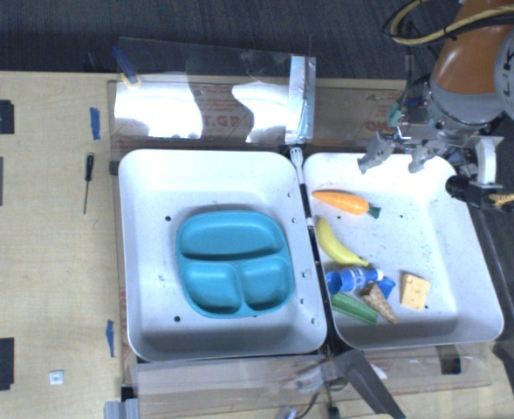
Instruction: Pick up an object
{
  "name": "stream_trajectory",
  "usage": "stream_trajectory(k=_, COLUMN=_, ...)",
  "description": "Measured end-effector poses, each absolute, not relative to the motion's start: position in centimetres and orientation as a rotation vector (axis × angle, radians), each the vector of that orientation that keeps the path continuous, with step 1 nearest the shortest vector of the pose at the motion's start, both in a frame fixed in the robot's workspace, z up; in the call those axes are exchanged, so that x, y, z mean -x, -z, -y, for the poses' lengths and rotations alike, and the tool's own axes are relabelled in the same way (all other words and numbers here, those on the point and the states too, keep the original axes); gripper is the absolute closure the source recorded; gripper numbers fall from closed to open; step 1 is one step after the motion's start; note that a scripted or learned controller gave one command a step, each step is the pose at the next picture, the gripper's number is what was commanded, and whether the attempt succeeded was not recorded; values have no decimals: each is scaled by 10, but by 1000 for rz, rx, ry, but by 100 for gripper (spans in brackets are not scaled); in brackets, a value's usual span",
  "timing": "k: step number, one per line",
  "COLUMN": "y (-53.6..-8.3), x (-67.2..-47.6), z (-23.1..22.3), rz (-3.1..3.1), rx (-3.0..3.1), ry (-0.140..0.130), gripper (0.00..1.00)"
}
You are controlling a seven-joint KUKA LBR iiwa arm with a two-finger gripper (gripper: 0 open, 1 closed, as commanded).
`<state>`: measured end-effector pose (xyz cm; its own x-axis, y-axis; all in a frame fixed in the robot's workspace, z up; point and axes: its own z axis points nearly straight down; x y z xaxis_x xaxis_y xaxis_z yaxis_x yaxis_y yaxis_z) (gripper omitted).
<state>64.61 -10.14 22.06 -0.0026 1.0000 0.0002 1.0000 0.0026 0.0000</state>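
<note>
A grey robot arm (475,55) with an orange band reaches in from the right, its gripper (394,157) hanging over the far edge of the right bin (466,260). The two fingers stand spread apart with nothing between them. Below, the objects lie well apart from the claw: an orange carrot (341,202) near the bin's far left corner, a yellow banana (337,245) along its left wall, and toward the near edge a blue bottle (354,280), a green piece (354,309), a brown cone (380,301) and a tan block (414,291) crowded together. The left bin (143,190) holds a blue divided tray (234,261) at its middle. Both bins sit side by side on a pale wooden bench (38,260).
</note>
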Motion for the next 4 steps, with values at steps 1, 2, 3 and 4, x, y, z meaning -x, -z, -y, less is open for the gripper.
stream_trajectory(k=1, y=-185, x=-663, z=74, rz=2414, rx=2008, ry=-1, gripper=0)
stream_trajectory(k=2, y=-87, x=-654, z=102, rz=2375, rx=2061, ry=5, gripper=0)
stream_trajectory(k=3, y=-86, x=-634, z=129, rz=1942, rx=2469, ry=1, gripper=0)
stream_trajectory(k=4, y=-97, x=-634, z=129, rz=1943, rx=2466, ry=0, gripper=100)
